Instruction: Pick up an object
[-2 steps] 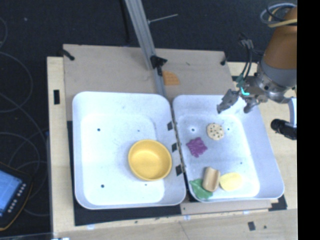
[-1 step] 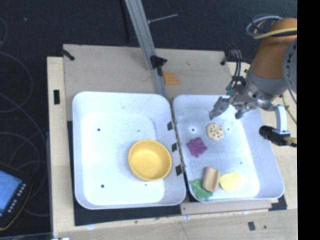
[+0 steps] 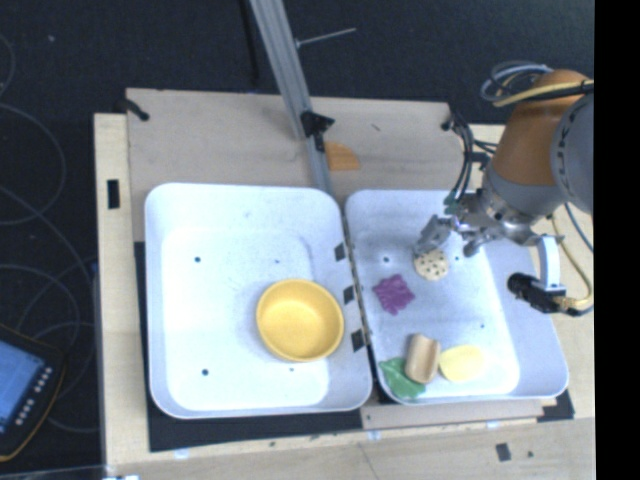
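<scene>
pincer (image 3: 447, 238) is seen spread open just above a small speckled disc (image 3: 431, 264); judged light and rigid, best gripped across its edges.

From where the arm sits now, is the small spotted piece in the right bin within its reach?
Probably yes. The gripper hovers just above and beside the spotted piece, which lies alone on open bin floor; the purple piece sits apart, below it.

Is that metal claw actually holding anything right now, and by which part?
Nothing is held. The gripper is open above the small round beige spotted object in the right white bin.
</scene>
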